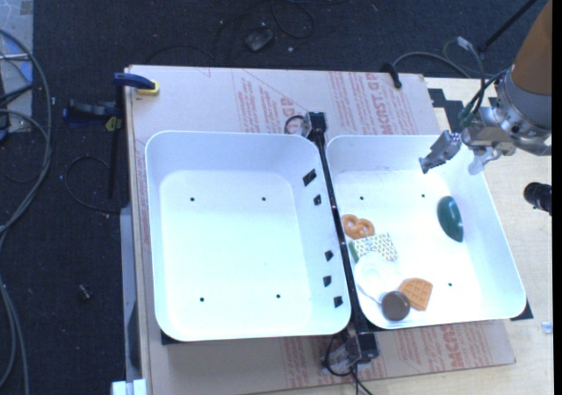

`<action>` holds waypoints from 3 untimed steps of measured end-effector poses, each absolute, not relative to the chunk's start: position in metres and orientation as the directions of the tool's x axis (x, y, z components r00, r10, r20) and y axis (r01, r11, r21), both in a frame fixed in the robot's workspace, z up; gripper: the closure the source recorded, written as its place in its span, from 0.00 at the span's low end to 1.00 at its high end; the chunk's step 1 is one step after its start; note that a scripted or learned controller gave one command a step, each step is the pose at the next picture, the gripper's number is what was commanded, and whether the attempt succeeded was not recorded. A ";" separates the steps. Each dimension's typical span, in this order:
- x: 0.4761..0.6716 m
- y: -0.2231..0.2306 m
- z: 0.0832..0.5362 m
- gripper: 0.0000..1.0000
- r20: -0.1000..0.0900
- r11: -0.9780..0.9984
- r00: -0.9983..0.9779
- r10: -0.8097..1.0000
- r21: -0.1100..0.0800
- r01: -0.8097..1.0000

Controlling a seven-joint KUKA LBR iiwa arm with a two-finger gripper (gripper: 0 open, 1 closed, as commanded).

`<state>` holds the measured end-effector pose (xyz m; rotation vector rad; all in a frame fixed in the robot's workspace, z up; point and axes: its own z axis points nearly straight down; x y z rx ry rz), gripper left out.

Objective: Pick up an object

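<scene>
The right bin holds several small objects. A dark green oval piece lies towards its right side. An orange pretzel sits near the left wall, with a green-and-white patterned piece just below it. Further forward are a white round lid, a brown disc and an orange waffle-like square. My gripper hangs over the bin's far right corner, above and apart from the green piece. It is open, with nothing between its fingers.
The left bin stands beside the right one, separated by a black divider rail. Both rest on a cardboard-covered bench. A blue clamp sits at the bench's far left corner. Cables lie on the dark floor around it.
</scene>
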<state>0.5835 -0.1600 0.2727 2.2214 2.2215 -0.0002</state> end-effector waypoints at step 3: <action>0.525 -0.194 0.249 0.00 0.001 -0.004 0.004 1.000 -0.001 1.000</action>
